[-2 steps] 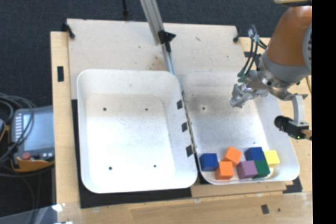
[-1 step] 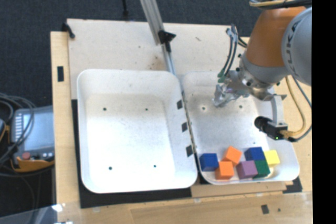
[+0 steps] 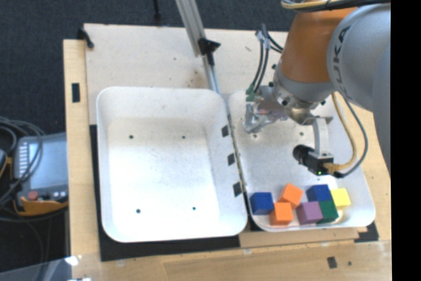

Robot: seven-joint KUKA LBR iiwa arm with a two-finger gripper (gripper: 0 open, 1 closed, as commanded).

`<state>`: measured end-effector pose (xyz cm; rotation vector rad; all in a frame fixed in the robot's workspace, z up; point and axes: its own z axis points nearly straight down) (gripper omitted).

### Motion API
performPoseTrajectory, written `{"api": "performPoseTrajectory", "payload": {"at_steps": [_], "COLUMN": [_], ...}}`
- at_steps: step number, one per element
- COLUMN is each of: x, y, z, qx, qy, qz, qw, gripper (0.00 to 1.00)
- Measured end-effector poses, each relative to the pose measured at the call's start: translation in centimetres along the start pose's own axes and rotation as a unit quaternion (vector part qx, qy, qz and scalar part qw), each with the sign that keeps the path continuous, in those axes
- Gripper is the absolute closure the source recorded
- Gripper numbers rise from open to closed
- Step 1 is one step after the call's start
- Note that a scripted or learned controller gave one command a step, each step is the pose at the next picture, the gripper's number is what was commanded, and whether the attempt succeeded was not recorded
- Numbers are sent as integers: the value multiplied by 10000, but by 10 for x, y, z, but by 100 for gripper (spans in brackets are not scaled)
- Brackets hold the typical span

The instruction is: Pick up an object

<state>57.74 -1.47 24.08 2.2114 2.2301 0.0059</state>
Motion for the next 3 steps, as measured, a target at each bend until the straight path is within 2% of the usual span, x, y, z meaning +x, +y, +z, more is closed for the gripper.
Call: {"api": "performPoseTrajectory", "payload": {"at_steps": [1, 2, 3], "x": [55, 113, 109], "y": [-5, 2, 2], "z": [-9, -9, -9], "qx": [2, 9, 14], "qy": [0, -1, -14], "qz": [0, 1, 22], "qw": [10000, 10000, 10000], "gripper": [100, 100, 0]}}
